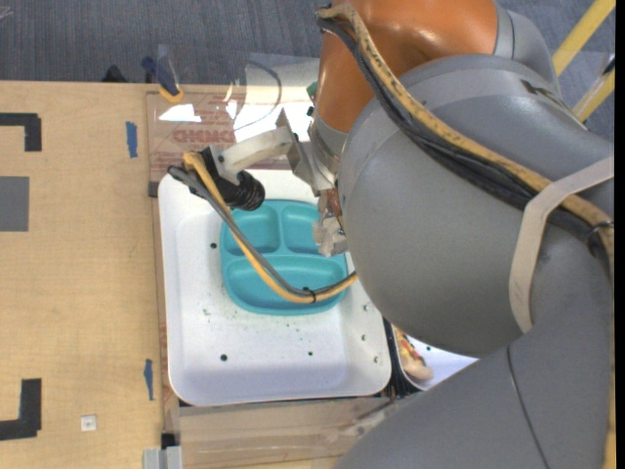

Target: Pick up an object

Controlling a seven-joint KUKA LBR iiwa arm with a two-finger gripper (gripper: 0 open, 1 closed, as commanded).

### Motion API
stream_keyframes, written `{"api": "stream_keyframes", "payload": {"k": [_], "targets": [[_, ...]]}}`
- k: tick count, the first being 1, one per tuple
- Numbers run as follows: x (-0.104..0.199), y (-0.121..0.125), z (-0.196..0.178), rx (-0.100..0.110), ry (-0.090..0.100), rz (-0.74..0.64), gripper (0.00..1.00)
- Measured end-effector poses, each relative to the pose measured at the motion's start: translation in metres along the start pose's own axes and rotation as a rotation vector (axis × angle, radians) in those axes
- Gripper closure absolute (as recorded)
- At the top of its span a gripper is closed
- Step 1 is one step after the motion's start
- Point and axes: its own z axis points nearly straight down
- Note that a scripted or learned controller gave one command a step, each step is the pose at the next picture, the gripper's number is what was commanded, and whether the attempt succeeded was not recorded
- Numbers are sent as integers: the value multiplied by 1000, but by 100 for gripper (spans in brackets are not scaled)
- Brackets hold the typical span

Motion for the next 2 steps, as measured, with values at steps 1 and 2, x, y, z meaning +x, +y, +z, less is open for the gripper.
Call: {"api": "stream_keyframes", "payload": {"k": [1,2], "targets": [[-21,19,111,-3,-16,-179,100],[-45,140,127,-4,-13,-117,100]]}}
